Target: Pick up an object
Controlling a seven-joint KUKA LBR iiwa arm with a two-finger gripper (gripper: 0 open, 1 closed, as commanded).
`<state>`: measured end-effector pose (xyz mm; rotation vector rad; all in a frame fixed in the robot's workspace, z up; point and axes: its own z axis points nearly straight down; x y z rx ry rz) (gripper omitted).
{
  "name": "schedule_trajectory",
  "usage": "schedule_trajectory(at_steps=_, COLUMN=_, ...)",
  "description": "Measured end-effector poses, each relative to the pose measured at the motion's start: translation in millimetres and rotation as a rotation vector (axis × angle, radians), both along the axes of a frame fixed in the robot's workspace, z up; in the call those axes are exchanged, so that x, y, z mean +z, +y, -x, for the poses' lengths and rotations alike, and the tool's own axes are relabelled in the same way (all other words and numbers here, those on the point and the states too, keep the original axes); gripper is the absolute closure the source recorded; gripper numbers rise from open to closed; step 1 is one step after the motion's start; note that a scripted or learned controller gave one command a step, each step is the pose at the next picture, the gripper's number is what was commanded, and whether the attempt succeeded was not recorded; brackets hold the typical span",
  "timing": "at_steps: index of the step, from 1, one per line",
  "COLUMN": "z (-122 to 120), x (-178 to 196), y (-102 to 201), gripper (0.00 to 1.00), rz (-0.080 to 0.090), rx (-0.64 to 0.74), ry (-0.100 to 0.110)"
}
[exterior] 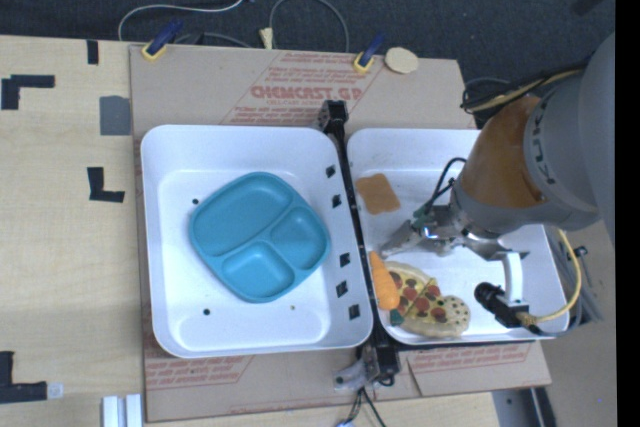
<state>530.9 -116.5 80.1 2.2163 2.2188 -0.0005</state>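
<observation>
In the right bin (455, 150) the gripper (405, 237) hangs low over the floor, its grey fingers (398, 240) pointing toward nine o'clock and spread a little apart, released, with nothing between them. Three candidates lie around it: a flat tan toast-like square (378, 194) at about eleven o'clock from the fingertips, an orange carrot-shaped piece (384, 283) at about seven o'clock against the divider (346, 215), and a toy pizza slice (430, 305) at five to six o'clock near the bin's front wall. All three look like light, rigid play food — little weight to fight, but smooth skins that could squirt out of a pinch. I judge the carrot the kindest target, since its rounded body offers two opposing sides across its narrow width; the toast and pizza lie flat, so fingers would have to scrape under an edge. The carrot touches the pizza's left tip, which may crowd one finger. In the left bin (160, 245) sits a blue divided plate (260, 235), well apart from the work.
</observation>
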Motion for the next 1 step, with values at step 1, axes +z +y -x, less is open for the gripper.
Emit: schedule_trajectory(at_steps=1, z=-87.6, x=6.3, y=8.0, gripper=0.0, rz=-0.002, rx=0.003, ry=-0.004)
